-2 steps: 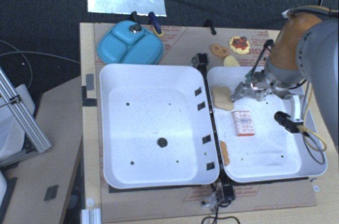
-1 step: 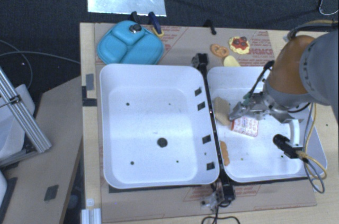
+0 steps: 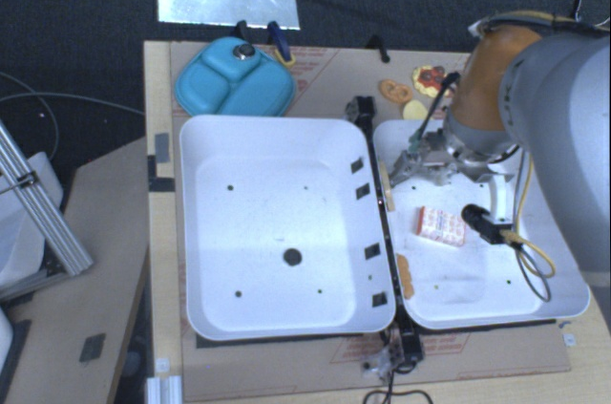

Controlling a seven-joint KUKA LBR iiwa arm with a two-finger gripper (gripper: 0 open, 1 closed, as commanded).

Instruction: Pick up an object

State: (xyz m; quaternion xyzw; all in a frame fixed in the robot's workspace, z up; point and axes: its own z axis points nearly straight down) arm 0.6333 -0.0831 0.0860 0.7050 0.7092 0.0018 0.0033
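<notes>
The small red-and-white box (image 3: 440,225) lies flat on the floor of the right bin (image 3: 563,292), just below and slightly beside the hand (image 3: 412,159), apart from it. Whether the hand is spread or closed I cannot tell. It should probably centre over the box, drop straight down and straddle its short sides.

The arm (image 3: 535,77) is cut off by the right edge and covers the far right corner of the right bin (image 3: 573,302) — the claw (image 3: 420,159) below it is a dark blur, its state not readable. Beyond the claw, small toys (image 3: 420,87) on the desk (image 3: 325,68) are partly hidden by the wrist and too small to name.
</notes>
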